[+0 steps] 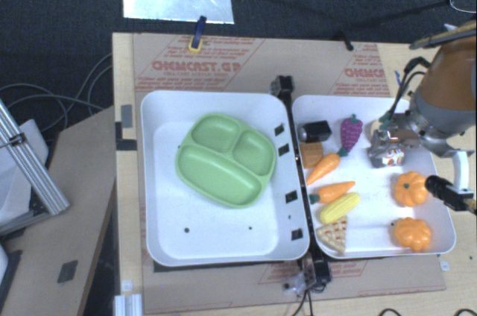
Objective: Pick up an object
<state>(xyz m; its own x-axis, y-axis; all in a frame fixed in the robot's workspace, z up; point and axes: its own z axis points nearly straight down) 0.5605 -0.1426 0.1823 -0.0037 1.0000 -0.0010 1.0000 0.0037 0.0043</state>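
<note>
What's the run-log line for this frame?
arm: over right bin | claw: above bin floor near grapes | held: nothing seen | green plate: left bin

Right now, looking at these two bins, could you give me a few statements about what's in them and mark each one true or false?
1. A green divided plate lies in the left bin. True.
2. The right bin holds two orange pumpkins. True.
3. The purple grapes lie on the green plate. False: they lie in the right bin, near its far edge.
4. The gripper is over the left bin. False: it is over the right bin.
5. The pizza slice sits at the right bin's near left corner. True.
</note>
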